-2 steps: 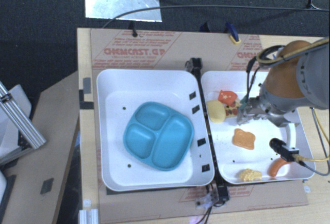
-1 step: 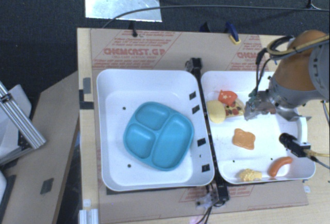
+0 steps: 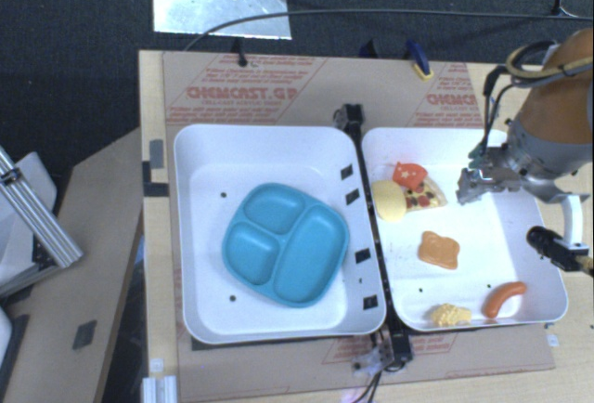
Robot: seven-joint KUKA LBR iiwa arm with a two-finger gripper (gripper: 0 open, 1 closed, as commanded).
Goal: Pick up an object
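At the near edge of the right bin (image 3: 548, 299) a yellow corn piece (image 3: 449, 315) and an orange sausage (image 3: 504, 298) are seen side by side but apart. Further back in the same bin lie a toast-shaped orange piece (image 3: 439, 250), a pizza slice (image 3: 423, 197), a pale yellow round piece (image 3: 389, 201) touching the slice's left side, and a red piece (image 3: 409, 174) just behind it. The left bin (image 3: 200, 206) holds a blue divided plate (image 3: 285, 244), with bare white floor left all around it. The gripper (image 3: 470, 185) is held over the open back-right part of the right bin, just right of the pizza slice; whether the jaws are open or closed cannot be told, and nothing is seen between them. On the surface (image 3: 241, 81) behind the bins, "CHEMCAST" is printed in red.
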